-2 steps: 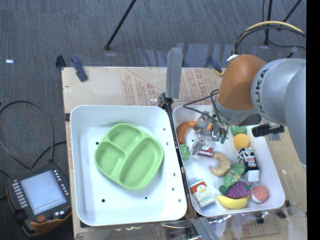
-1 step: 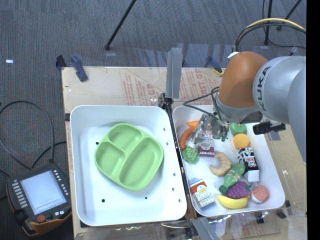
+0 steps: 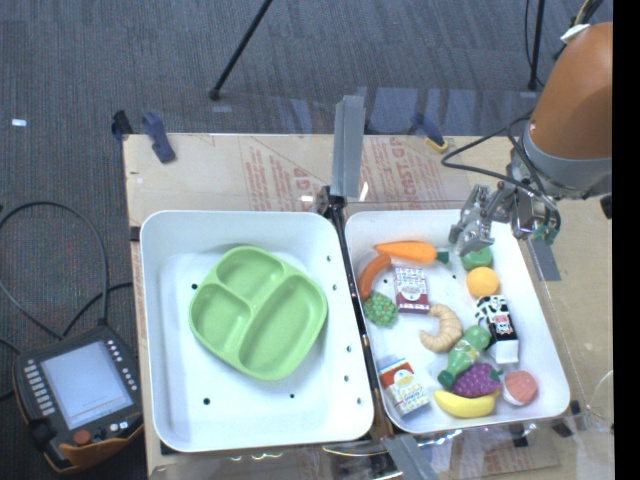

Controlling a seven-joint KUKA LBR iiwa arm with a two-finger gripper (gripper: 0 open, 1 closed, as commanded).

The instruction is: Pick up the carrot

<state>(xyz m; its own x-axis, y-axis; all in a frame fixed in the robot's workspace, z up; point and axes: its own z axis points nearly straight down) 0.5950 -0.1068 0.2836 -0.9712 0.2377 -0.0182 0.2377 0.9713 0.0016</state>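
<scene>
Item: gripper (image 3: 474, 230), hovering over the far part of the right bin (image 3: 548, 320). Its fingers are showing spread, gripping nothing, with nothing between them.

Item: carrot (image 3: 406, 251), lying flat in that bin just left of the gripper, apart from it (orange body, green tip pointing toward the gripper).

Item: small red-and-white carton (image 3: 411, 289), sitting just below the carrot; its label is too small to read.

Item: green divided plate (image 3: 259, 311), resting in the left bin (image 3: 170, 388), well left of the carrot.
</scene>
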